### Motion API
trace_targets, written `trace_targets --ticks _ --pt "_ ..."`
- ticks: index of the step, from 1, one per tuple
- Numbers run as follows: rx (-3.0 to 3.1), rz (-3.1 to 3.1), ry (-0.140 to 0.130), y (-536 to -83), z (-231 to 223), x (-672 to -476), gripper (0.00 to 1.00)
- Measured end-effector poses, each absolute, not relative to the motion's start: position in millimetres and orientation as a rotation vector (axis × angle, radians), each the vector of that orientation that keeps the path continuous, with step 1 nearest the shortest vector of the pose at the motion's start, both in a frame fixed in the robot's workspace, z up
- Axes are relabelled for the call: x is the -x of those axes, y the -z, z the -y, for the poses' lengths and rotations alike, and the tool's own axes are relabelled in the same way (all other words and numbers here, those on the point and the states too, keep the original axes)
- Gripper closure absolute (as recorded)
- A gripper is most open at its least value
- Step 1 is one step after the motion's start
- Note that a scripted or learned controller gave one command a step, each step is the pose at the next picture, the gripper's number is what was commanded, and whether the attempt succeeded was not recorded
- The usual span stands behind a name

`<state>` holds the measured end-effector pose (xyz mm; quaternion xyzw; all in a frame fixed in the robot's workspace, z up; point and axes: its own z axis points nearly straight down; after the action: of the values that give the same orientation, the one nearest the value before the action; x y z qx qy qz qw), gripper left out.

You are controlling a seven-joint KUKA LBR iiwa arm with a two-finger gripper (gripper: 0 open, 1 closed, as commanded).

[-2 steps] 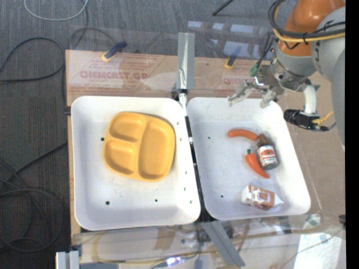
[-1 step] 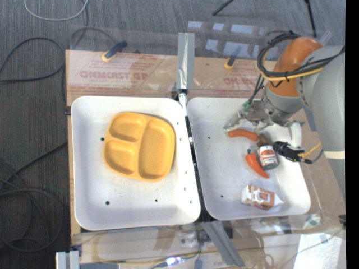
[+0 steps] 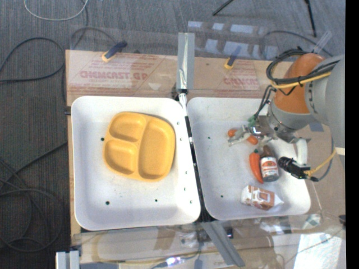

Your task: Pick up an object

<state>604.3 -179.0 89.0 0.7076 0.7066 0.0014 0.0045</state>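
Hovering my gripper (image 3: 238, 137), fingers apart, mid-right of frame; small orange piece (image 3: 231, 133) sits between them, bottle (image 3: 268, 167) lower right.

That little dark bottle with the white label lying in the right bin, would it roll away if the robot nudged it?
Probably. The bottle lies on its side and looks round, so a sideways push could roll it. The carrot lying against it might block that. Its smooth surface may also slip between fingers.

Yellow tray (image 3: 140, 145), white bins (image 3: 90, 206), orange carrot (image 3: 256, 167), red-white pkg (image 3: 259, 198).
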Motion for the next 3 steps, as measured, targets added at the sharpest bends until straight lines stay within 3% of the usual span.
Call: trace_targets --ticks 1,2,3 --pt "-2.214 -2.213 -0.012 -99.9 178.2 -606.1 1.0" --pt "-2.214 -2.213 -0.012 -99.8 178.2 -606.0 0.0" --pt "-2.214 -2.216 -0.013 -108.1 177.3 -605.9 1.0"
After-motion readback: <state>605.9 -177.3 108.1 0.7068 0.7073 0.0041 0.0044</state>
